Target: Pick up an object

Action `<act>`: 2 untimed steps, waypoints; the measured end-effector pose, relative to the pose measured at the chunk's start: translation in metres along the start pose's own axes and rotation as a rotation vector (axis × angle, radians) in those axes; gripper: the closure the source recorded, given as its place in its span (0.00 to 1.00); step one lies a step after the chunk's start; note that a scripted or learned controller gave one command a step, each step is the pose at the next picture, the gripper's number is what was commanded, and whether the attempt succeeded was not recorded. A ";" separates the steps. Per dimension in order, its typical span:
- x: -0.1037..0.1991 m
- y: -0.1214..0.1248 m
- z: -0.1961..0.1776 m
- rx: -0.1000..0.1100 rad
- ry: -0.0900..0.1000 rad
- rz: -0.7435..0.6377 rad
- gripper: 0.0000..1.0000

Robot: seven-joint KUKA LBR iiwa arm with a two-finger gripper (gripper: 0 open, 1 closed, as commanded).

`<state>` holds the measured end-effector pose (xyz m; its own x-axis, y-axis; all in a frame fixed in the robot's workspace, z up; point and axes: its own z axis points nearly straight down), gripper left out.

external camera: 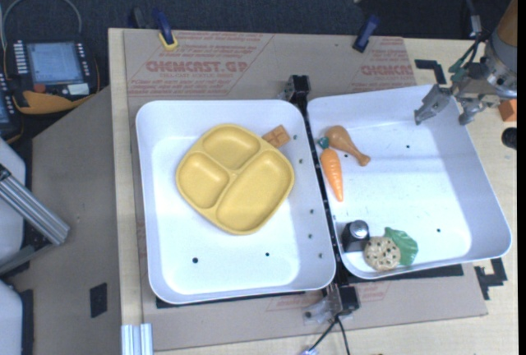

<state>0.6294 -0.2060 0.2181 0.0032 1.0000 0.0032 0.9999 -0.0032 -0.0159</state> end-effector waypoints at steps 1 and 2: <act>0.001 0.003 -0.010 -0.015 -0.003 -0.004 0.00; 0.001 0.007 0.033 -0.012 -0.003 -0.004 0.00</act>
<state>0.6358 -0.2054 0.1855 -0.0011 1.0000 0.0006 1.0000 0.0011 -0.0039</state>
